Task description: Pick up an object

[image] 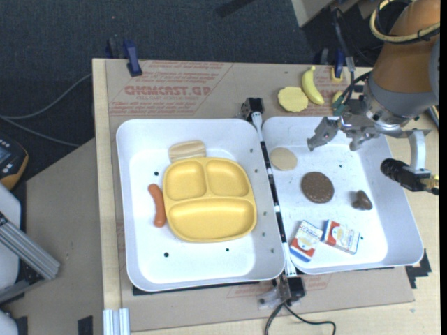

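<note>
The gripper (340,137) hangs over the right bin's (401,218) far end, fingers spread wide, nothing between them; just near-left of it lies a pale cracker (283,159); nearer, a brown patty (317,187), a dark lump (361,200), two cartons (325,239); nothing blocks these; the left bin (136,187) holds a yellow divided tray (208,199).

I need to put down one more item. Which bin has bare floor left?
Left bin: open strips along the front and left edges, around the yellow tray and hot dog. Right bin is crowded with small items; its far corner lies under the hand.
</note>
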Controlling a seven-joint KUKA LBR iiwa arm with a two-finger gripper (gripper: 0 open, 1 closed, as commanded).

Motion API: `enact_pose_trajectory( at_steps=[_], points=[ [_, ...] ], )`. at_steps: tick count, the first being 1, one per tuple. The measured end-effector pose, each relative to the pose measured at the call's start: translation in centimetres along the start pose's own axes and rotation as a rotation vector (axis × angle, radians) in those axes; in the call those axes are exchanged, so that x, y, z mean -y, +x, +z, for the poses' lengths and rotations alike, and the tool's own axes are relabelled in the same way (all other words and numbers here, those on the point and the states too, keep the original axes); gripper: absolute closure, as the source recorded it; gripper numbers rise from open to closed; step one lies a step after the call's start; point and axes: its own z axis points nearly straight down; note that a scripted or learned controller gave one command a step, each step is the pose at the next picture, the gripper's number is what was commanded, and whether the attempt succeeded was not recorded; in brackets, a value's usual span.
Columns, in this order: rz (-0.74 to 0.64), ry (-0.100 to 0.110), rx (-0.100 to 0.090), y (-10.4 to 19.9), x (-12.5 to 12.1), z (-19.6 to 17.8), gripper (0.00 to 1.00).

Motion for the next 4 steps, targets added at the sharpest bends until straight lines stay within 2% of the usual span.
enact_pose_trajectory(
  at_steps=[1, 2, 3, 4],
  points=[
    [0.004, 0.005, 0.000, -2.1, 1.3, 15.2, 0.00],
    [0.002, 0.005, -0.002, -0.7, 4.9, 14.6, 0.00],
    [0.002, -0.003, 0.000, -0.8, 4.6, 13.4, 1.00],
    [0.006, -0.012, 0.008, -9.6, 0.4, 6.8, 1.00]
  ],
)
